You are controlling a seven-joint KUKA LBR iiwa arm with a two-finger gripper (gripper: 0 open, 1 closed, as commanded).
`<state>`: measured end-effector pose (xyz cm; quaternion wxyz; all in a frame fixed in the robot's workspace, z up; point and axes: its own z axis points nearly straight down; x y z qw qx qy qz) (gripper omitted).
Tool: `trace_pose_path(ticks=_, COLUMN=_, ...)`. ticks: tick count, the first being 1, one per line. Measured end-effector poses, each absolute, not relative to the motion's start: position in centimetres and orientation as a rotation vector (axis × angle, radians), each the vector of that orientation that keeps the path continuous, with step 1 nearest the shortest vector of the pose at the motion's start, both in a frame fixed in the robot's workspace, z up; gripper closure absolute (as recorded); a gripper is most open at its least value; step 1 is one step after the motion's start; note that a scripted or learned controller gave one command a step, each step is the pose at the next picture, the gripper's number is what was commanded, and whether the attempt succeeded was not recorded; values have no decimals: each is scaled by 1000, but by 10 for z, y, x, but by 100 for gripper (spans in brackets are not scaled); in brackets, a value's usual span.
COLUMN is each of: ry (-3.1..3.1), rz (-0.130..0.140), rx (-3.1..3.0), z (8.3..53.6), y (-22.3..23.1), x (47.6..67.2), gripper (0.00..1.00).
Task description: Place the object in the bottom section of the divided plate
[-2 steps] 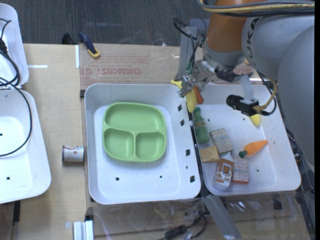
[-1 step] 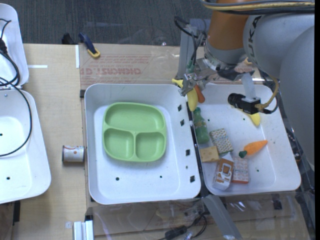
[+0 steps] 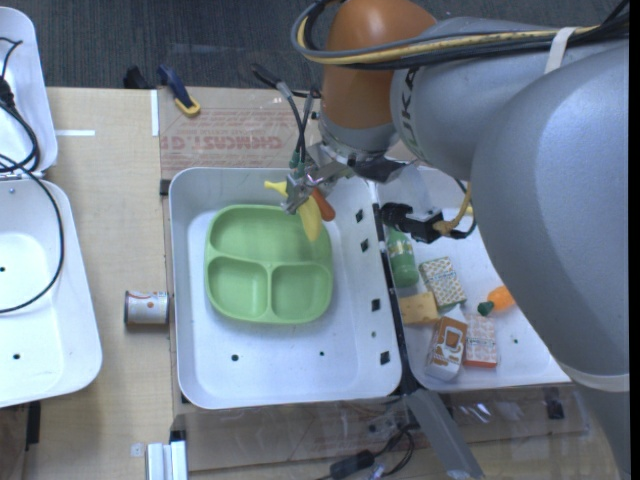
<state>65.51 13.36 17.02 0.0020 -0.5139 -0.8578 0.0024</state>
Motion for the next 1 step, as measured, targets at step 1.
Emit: trace_pose_path(ticks=1, ry=-2692, rz=6, rx=-1614, z=171, y=133, x=656, gripper=0)
